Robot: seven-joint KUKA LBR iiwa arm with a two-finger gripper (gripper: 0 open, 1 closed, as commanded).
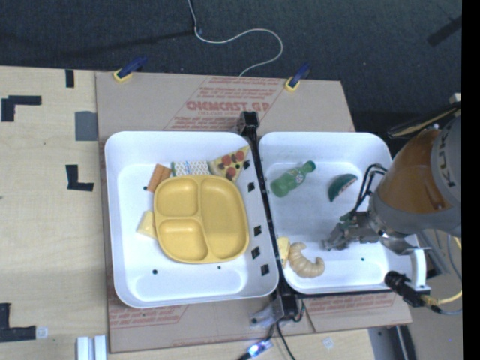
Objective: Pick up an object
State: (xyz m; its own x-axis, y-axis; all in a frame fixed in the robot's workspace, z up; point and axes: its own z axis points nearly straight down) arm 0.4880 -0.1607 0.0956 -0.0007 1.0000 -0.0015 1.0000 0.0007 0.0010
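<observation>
A yellow divided plate (201, 218) is held in the left bin (124, 276); a green bottle (290, 179), slanted toward the far-right corner, a green wedge (342, 186) and a croissant (306, 260) lie in the right bin (375, 147), where the tool (337, 238) is lowered, its opening impossible to tell.

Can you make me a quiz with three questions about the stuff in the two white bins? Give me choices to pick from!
1. Where is the yellow plate?
A. left bin
B. right bin
C. on the cardboard

2. What colour is the bottle?
A. red
B. green
C. blue

3. How does the croissant lie?
A. on the plate
B. between the tool's fingers
C. on the right bin's floor

Answers: 1 A, it lies in the left bin. 2 B, it is green with a white label. 3 C, it rests near the bin's front edge, apart from the tool.
</observation>
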